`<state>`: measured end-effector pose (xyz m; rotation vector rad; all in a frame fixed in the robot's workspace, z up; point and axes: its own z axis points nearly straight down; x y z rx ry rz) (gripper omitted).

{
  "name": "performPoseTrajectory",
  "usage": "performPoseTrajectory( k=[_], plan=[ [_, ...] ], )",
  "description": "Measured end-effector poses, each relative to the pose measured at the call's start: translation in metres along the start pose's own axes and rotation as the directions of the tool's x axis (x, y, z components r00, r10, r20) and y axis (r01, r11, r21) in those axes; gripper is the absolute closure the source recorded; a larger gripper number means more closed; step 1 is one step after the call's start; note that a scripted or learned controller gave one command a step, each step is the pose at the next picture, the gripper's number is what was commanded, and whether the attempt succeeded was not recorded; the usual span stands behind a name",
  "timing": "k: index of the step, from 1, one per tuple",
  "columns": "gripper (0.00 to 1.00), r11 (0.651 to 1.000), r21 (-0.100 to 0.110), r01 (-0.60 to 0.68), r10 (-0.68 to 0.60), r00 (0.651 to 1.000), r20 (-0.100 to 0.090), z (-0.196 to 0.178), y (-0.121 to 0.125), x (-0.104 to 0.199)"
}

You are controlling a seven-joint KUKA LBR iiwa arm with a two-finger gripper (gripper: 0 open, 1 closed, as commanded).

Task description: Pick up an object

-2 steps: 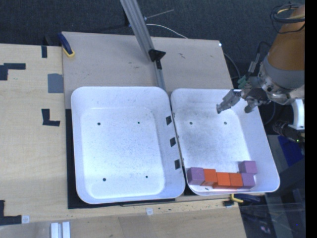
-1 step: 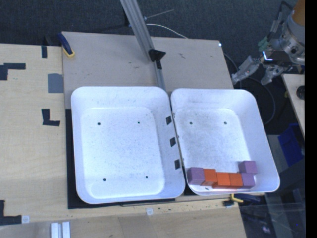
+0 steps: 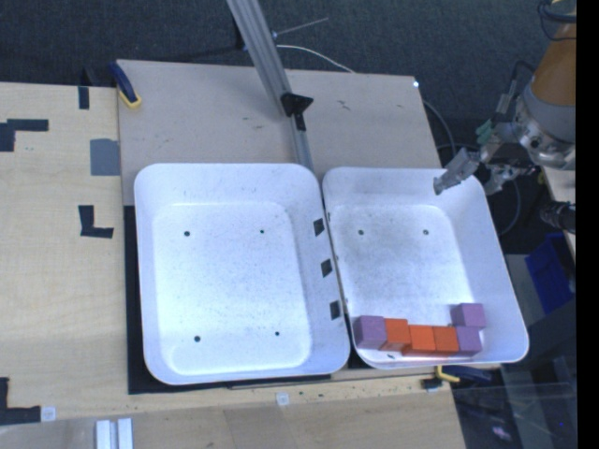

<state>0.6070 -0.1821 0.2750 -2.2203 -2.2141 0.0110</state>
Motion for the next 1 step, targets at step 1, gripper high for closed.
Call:
performPoseTrajectory(
  k=[1],
  plan=[
    [0.00,1.000,-0.006,-0.001,0.001,1.000,-0.001,-0.0145,-0.1240,-0.0148]
  ],
)
